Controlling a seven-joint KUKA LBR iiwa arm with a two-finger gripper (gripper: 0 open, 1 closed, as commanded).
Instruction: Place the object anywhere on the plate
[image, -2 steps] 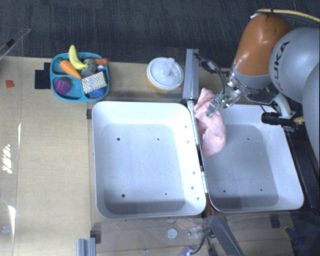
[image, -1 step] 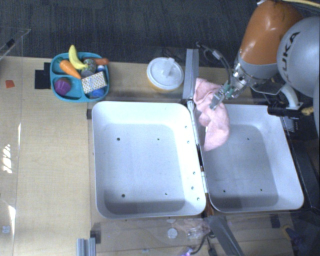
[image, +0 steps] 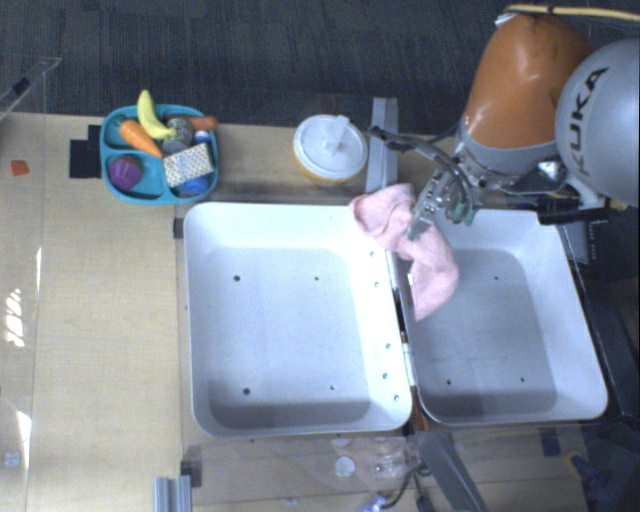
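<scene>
A pink cloth (image: 432, 275) hangs over the divider between the two bins, near their back edge. Its upper part bunches up to the left, and a long flap droops into the right bin. My gripper (image: 423, 218) reaches in from the right and its fingers are shut on the cloth's top fold. The blue divided plate (image: 108, 152) sits on the bench at the far back left, well away from the gripper. It carries a toy banana (image: 150, 115), a carrot (image: 138, 137), a purple piece (image: 125, 172) and a speckled block (image: 190, 162).
The left white bin (image: 192, 330) and the right white bin (image: 592, 370) stand side by side. A white lidded cup on a yellow base (image: 330, 148) stands behind the left bin. The arm's orange band (image: 525, 70) looms over the right bin's back corner.
</scene>
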